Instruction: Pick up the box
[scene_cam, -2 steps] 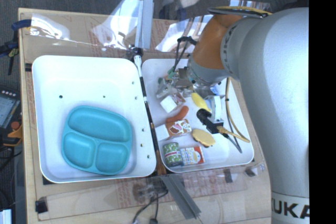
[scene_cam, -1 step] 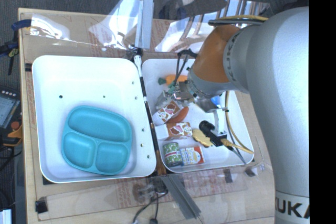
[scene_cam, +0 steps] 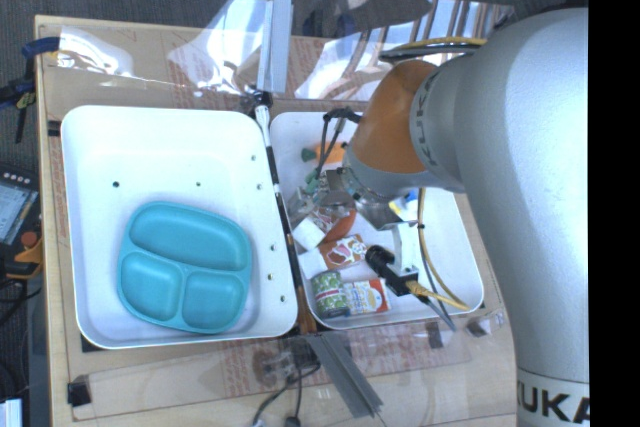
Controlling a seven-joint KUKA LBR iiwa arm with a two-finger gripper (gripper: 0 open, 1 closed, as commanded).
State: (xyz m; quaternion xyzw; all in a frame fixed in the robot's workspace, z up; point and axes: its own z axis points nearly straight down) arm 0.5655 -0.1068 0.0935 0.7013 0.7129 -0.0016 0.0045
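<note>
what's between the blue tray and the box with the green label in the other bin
In the camera view, between the blue tray and the box lie bare white floor of the left bin and the two bins' adjoining rims.

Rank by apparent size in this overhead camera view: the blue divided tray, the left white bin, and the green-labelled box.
1. left white bin
2. blue divided tray
3. green-labelled box, clearly smallest

"UK" on arm (scene_cam: 548, 402) base, cut off.
</note>
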